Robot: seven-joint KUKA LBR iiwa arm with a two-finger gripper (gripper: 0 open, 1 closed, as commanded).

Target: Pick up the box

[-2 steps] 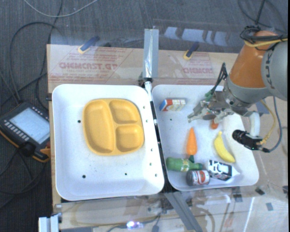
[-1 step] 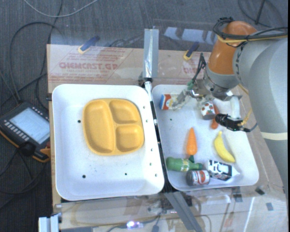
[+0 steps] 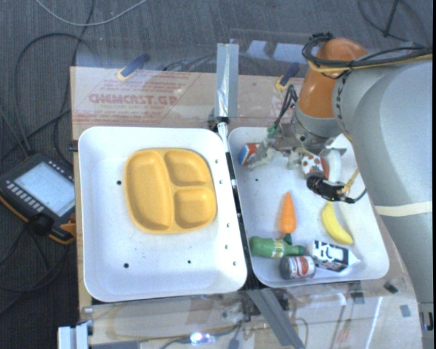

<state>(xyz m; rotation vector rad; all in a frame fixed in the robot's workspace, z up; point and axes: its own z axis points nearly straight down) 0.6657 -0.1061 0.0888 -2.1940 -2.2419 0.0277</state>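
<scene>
In the right bin [image 3: 378,264], nearest at 6 o'clock, lie a can [image 3: 298,267] and a black-and-white box [image 3: 330,255], touching. Just beyond are a green bottle [image 3: 273,248], a banana [image 3: 336,224] and a carrot [image 3: 287,211]. The yellow tray [image 3: 170,189] sits in the left bin [image 3: 102,260]. Far at 12 o'clock, the hand [image 3: 291,145] hangs over small packets [image 3: 249,153]; I cannot tell how it stands.

Glossy yellow plastic tray [image 3: 170,190], smooth white plastic bins [image 3: 102,267], metal can [image 3: 298,267]
</scene>
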